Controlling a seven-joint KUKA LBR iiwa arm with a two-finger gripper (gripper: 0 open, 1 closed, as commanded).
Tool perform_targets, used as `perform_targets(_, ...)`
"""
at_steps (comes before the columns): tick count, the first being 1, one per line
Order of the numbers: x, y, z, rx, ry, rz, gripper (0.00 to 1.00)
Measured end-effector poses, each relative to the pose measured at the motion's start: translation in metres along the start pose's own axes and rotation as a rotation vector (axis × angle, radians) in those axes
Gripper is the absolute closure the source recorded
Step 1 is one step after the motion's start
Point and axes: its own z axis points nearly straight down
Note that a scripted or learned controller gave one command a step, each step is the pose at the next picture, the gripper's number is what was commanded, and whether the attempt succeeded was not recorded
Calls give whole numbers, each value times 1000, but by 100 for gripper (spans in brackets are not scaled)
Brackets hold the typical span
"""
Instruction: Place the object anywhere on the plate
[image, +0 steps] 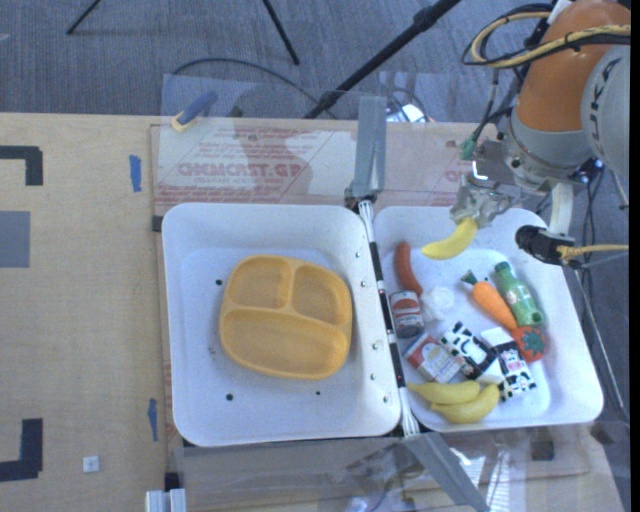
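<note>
Right now I see the gripper (478, 212) over the far edge of the right bin (585, 345), with its fingers clamped on the upper end of a yellow banana (449, 243). That banana hangs tilted, its free end pointing toward the divider between the bins, and it is raised above the bin floor near the back left corner.

Over in the left bin (190, 300), the orange sectioned plate (285, 316) sits roughly in the middle, with white floor showing all around it, widest toward the near and left rims. Its three compartments hold nothing.

Crowding is on the right side. A red sausage (403, 266) lies along the divider wall, a small can (407, 312) just below it. A carrot (494, 305) and a green bottle (517, 292) lie side by side toward the right rim. Two more bananas (460, 398) lie at the near edge, beside black-and-white cartons (467, 346).
</note>
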Motion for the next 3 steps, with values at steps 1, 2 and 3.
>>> perform_targets(1,62,5,17,0,2,-142,100)
perform_targets(2,134,-9,46,4,1,69,100)
perform_targets(3,177,-64,-12,2,1,-146,100)
